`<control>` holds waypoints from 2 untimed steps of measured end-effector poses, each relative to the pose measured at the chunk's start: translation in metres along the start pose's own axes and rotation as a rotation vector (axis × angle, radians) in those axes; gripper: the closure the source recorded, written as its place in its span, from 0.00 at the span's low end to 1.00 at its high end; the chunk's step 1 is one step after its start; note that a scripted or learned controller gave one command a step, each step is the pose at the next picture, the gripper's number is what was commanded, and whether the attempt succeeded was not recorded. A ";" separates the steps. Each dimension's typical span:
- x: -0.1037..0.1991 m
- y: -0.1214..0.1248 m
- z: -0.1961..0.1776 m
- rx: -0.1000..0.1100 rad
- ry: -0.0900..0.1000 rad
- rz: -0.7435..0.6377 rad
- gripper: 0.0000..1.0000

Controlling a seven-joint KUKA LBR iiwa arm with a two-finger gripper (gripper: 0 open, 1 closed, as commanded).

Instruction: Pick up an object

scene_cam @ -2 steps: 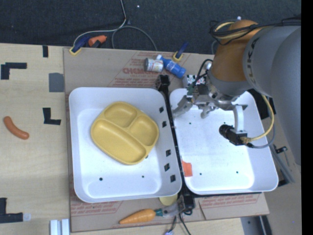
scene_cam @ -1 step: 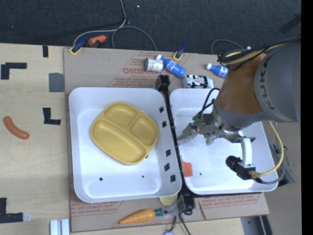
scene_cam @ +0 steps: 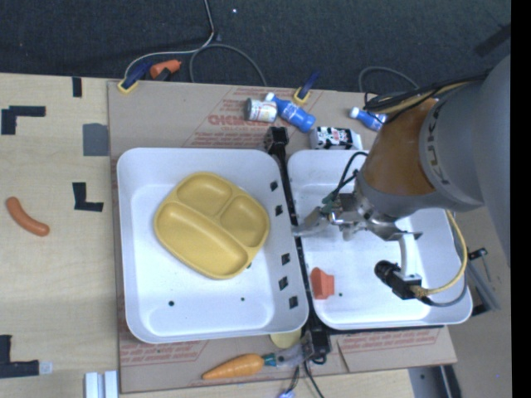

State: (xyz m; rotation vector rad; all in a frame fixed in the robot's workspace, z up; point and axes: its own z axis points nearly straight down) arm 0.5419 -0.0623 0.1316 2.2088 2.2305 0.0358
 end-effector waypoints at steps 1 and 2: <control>-0.001 0.000 0.002 0.001 0.000 0.002 0.00; -0.014 0.040 0.014 0.068 0.033 -0.017 0.00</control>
